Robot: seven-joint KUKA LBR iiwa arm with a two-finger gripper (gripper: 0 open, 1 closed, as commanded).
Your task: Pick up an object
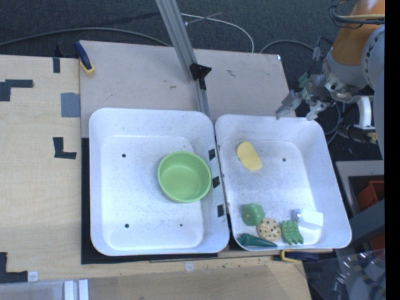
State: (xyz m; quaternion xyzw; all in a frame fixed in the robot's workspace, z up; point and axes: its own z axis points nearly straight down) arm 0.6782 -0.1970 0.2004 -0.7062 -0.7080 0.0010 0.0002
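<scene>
The right bin [325, 167] holds a yellow lump [249, 155] near its back left. Along its front edge lie a green round piece [252, 214], a speckled cookie-like piece [269, 229], a ridged green piece [291, 232], a white block [310, 218] and a dark teal piece [256, 240]. My gripper [300, 109] hovers over the back right corner of this bin, above its rim. It is open, with nothing between its fingers, and well apart from every object.
A green bowl [184, 177] sits in the left bin [112, 167]. A slanted metal pole [181, 36] rises behind the gap between the bins. Cables trail on the dark floor behind the bench.
</scene>
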